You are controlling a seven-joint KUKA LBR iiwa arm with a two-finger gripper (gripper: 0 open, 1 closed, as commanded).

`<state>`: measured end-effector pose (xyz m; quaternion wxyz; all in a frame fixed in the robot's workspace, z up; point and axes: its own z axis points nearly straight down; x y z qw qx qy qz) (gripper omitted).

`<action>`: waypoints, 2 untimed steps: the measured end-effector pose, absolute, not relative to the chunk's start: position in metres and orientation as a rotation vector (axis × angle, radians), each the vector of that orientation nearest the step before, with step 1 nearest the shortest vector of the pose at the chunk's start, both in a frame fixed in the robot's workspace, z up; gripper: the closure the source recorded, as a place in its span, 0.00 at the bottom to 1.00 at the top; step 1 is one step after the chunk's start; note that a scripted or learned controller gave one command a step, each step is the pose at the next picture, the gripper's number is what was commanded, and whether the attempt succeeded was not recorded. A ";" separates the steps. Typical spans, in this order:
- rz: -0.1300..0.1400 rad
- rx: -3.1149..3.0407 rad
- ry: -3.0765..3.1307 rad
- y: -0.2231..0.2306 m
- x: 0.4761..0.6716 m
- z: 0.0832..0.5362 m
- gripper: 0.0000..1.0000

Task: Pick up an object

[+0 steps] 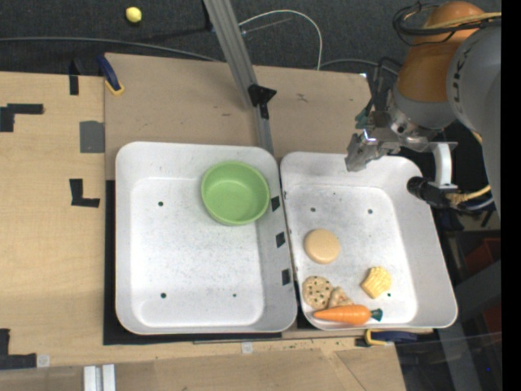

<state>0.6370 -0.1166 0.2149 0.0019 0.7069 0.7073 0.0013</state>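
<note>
The right bin (423, 243) holds a round tan bun (322, 246), a yellow corn-like piece (375, 282), two brown cookies (324, 292) and an orange carrot (345, 316) along the front wall. A green bowl (235, 192) stands in the left bin (146, 243) near its back right corner. My gripper (359, 158) hangs over the back rim of the right bin, well behind the bun, with nothing seen between its fingers.
A grey metal pole (236, 43) slants down from the top to the gap between the bins. A small yellow ball (133, 14) lies on the dark floor at the upper left. Cables trail along the arm at the right.
</note>
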 end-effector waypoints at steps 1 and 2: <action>0.001 2.220 2.222 -0.116 0.637 0.231 1.00; 0.002 2.216 2.230 -0.065 0.626 0.240 1.00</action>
